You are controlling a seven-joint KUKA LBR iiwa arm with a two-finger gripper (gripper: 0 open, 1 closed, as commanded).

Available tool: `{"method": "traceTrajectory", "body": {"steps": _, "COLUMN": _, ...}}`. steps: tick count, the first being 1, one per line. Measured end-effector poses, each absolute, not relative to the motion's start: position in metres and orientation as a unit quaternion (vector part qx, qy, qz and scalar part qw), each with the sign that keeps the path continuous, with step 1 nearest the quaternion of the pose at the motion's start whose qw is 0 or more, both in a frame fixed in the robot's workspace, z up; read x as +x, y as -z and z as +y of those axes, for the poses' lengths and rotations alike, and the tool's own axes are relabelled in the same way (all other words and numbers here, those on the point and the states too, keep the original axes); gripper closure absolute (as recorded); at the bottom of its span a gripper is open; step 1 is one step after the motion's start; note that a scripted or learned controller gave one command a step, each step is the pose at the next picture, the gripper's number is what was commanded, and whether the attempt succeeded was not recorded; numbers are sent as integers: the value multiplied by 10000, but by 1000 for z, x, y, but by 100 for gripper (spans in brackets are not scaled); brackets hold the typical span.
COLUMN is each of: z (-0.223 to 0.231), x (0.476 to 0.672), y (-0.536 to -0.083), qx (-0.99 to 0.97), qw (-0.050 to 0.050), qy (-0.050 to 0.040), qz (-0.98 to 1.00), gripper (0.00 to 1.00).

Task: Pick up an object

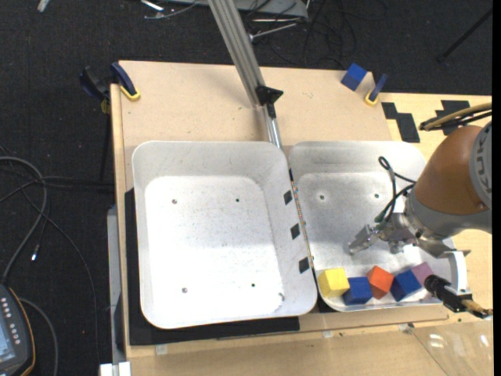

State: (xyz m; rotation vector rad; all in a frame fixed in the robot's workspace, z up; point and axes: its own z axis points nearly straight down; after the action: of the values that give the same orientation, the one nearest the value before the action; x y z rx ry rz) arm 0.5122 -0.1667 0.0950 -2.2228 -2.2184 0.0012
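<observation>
Several small blocks lie in a row along the front edge of the right bin [337, 171]: a yellow block [333, 280], a blue block [358, 290], an orange block [381, 280], a second blue block [405, 284] and a pale purple block [423, 272]. My gripper [362, 241] hangs low over the bin floor, just above and behind the orange block and apart from the whole row. Nothing shows in its grasp. The grey and orange arm [454, 186] covers the bin's right side.
The left bin [156, 171] sits beside the right one, with a raised divider between them. A blue cube [354, 75] rests on the wooden bench at the back right, near a clamp [374, 89]. A metal pole [239, 41] slants across the back.
</observation>
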Motion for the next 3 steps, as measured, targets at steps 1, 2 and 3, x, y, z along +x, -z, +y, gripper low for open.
{"method": "traceTrajectory", "body": {"steps": 1, "z": -170, "x": 616, "y": -96, "qx": -7051, "qw": -33, "qy": 16, "qz": -7091, "gripper": 0}}
{"method": "traceTrajectory", "body": {"steps": 2, "z": -159, "x": 558, "y": -106, "qx": -7078, "qw": 18, "qy": -10, "qz": -7064, "gripper": 0}}
{"method": "traceTrajectory", "body": {"steps": 3, "z": -154, "x": 517, "y": -95, "qx": -7079, "qw": 0, "qy": -1, "qz": -7063, "gripper": 0}}
